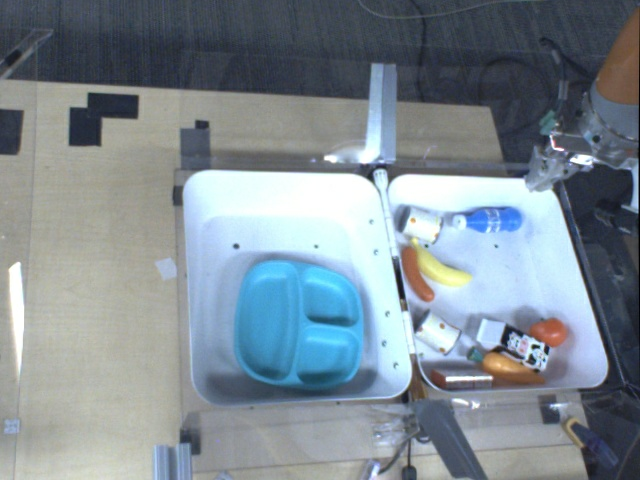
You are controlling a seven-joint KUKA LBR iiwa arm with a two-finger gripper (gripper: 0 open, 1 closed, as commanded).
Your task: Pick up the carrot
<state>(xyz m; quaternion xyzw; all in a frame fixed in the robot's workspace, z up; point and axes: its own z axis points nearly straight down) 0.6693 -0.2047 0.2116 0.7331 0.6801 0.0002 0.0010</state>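
Note:
The carrot (506, 365) is an orange tapered piece lying near the front edge of the right bin (585, 298). A small black-and-white box (525, 346) partly covers its right end. My gripper (547, 166) hangs over the bin's far right corner, well away from the carrot and above the bin's rim. Nothing shows in it.
The right bin also holds a blue bottle (492, 220), a banana (443, 269), a red-orange sausage (417, 274), a white cup (437, 334), a grey block (490, 330) and a round orange-red fruit (550, 332). A blue divided plate (298, 321) lies in the left bin (215, 228).

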